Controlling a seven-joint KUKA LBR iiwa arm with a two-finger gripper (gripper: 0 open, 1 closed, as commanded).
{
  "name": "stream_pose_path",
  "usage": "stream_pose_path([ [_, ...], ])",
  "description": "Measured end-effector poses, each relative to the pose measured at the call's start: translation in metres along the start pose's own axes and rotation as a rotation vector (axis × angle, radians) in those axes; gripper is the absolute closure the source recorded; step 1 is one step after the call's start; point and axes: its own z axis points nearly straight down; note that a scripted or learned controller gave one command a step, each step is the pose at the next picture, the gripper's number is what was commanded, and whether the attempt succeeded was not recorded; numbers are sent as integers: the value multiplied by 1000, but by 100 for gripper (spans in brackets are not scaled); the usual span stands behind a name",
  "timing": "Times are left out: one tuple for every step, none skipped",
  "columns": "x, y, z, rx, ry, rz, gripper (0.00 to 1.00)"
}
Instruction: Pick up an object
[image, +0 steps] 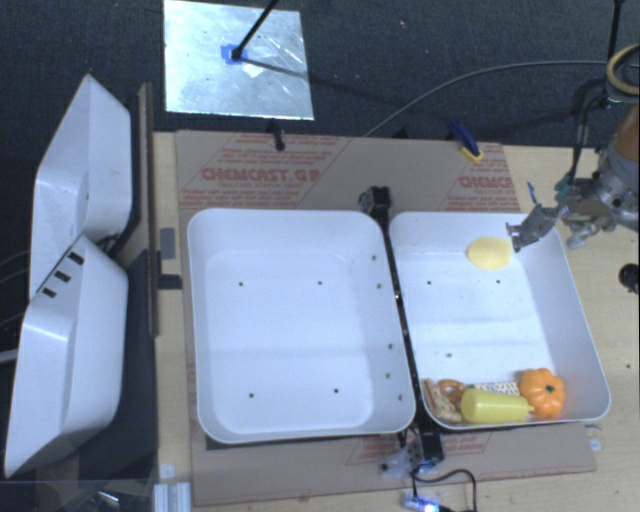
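The gripper hangs over the right bin's far edge, just beside a pale yellow round object; whether it is open or closed I cannot tell. Nothing looks lifted yet. A small orange pumpkin and a yellow squash-like toy lie in the near corner.

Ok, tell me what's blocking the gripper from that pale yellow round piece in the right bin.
Nothing visible. The gripper sits just right of the pale yellow round piece, with only bare bin floor around it.
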Motion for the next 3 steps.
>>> stream_pose_path([
  [3, -3, 42, 3, 1, 0, 0],
  [8, -6, 85, 3, 1, 0, 0],
  [4, -13, 131, 4, 1, 1, 0],
])
